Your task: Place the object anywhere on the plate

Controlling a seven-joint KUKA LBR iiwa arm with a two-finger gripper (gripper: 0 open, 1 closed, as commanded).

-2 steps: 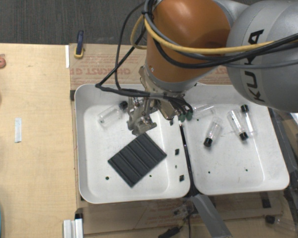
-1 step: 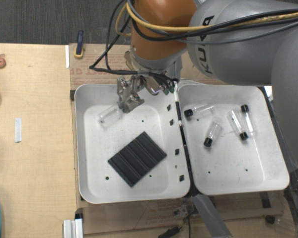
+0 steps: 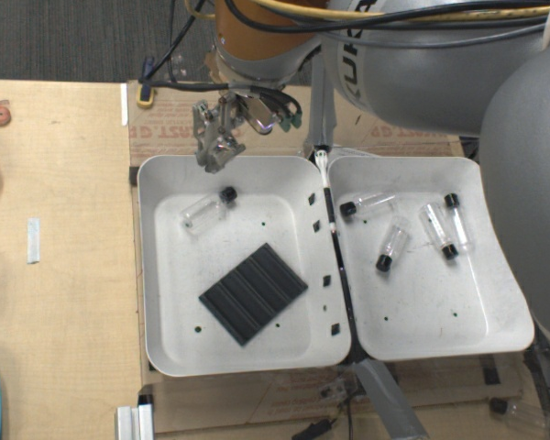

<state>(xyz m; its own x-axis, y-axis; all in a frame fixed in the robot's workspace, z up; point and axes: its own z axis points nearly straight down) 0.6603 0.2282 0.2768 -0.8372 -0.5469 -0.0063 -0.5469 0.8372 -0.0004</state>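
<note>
A black ribbed plate (image 3: 254, 293) lies tilted on the floor of the left bin (image 3: 156, 273). Behind it, near the bin's far wall, a clear vial with a black cap (image 3: 208, 207) lies on its side. My gripper (image 3: 216, 157) hangs over the far rim of the left bin, just above and behind that vial, with nothing visible between its fingers. In the right bin (image 3: 495, 310) lie several more clear vials with black caps (image 3: 391, 246).
The grey arm with its orange band (image 3: 257, 7) and cables crosses the top of the view. A wooden bench top (image 3: 55, 246) with small items lies left of the bins. A clip strip (image 3: 332, 236) joins the two bins.
</note>
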